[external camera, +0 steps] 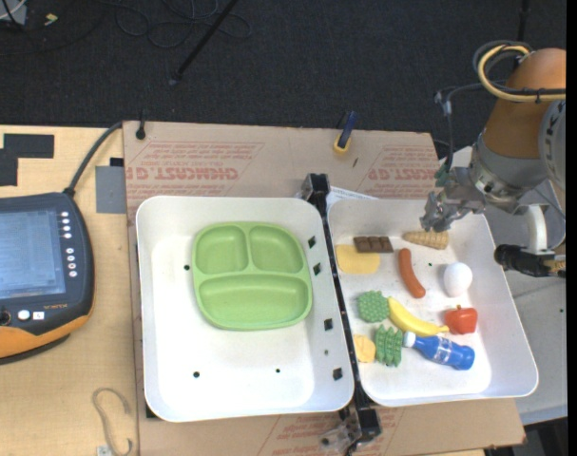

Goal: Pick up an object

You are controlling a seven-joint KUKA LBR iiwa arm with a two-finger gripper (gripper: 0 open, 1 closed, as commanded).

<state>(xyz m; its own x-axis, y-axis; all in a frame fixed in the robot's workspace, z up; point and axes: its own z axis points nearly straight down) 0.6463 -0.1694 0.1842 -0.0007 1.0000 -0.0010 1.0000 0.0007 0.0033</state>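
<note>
Bright, even light; slightly soft focus

Both white bins (174, 397) look like smooth, slightly glossy plastic. The green divided plate (252, 276) is matt plastic. Brown cardboard (221, 164), rough and printed, lies under the bins on a pale wood-look tabletop (41, 388). The egg (456, 277) and the tomato (462, 319) shine like glossy plastic. The arm's orange band (540, 69) is smooth and glossy.
</note>
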